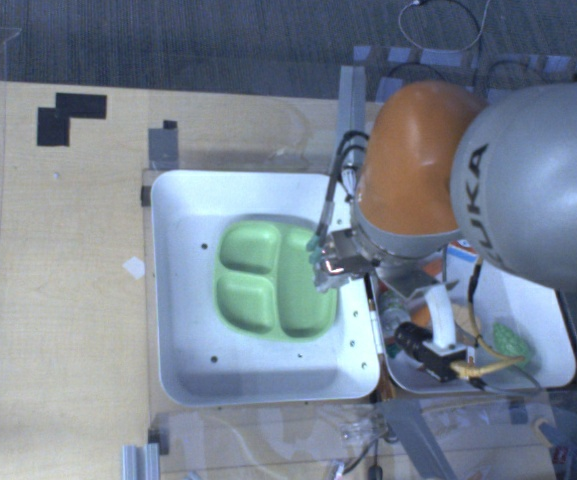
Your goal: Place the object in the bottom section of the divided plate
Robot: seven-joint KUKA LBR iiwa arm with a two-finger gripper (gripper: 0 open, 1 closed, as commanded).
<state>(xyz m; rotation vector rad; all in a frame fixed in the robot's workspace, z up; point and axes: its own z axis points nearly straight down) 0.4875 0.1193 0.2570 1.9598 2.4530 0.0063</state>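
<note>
A light green divided plate [273, 280] lies in the middle of the left white bin [183, 268]. It has two small sections on its left side and one long section on its right, and nothing lies in them. My gripper [409, 313] hangs over the left end of the right bin [558, 363], just past the wall between the bins, largely hidden under the grey and orange wrist. An orange object [423, 314] peeks out right beside it; whether it is held I cannot tell.
In the right bin a green knobbly object [509, 341] lies near the front right, and a blue and white object [460, 264] shows beside the arm. The arm's bulk hides most of that bin.
</note>
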